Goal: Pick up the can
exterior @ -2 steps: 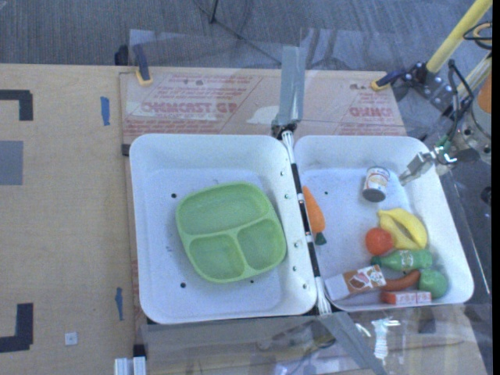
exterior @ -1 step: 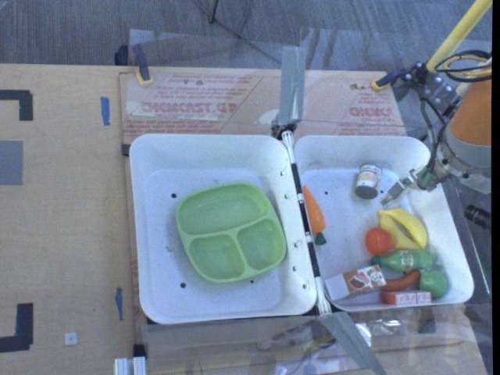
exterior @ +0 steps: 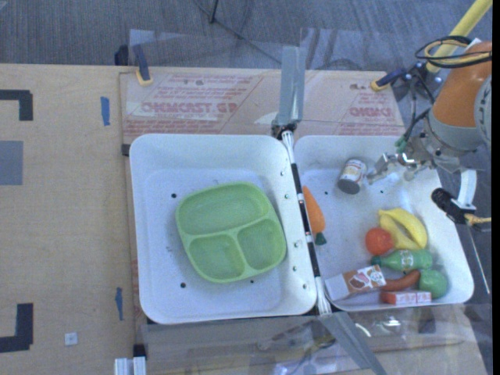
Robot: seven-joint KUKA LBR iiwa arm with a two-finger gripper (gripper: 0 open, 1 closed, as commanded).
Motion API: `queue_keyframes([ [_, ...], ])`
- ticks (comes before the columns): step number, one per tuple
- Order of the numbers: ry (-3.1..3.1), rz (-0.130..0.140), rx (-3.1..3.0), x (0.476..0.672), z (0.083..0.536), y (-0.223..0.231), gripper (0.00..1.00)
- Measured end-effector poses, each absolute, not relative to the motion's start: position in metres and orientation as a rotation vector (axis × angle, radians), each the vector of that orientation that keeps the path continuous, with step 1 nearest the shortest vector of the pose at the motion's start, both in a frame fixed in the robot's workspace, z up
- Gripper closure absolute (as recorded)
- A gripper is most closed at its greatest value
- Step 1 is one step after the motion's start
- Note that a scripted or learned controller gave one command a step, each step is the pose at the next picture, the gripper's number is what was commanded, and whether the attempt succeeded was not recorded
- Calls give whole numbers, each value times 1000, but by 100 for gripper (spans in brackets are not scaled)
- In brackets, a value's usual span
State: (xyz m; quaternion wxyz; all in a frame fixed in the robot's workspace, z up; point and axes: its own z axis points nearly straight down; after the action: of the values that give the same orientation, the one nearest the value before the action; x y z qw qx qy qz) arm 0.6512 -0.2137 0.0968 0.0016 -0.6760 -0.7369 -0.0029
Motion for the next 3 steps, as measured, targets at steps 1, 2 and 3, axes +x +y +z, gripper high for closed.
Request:
queue_keyframes([
  [1,-2196,-3,-2252,669,87,-165,0],
  [2,-1991,-3,-2436,668,86,-184,0],
  [3,-1153,15,-2920,658,87,-133,0],
])
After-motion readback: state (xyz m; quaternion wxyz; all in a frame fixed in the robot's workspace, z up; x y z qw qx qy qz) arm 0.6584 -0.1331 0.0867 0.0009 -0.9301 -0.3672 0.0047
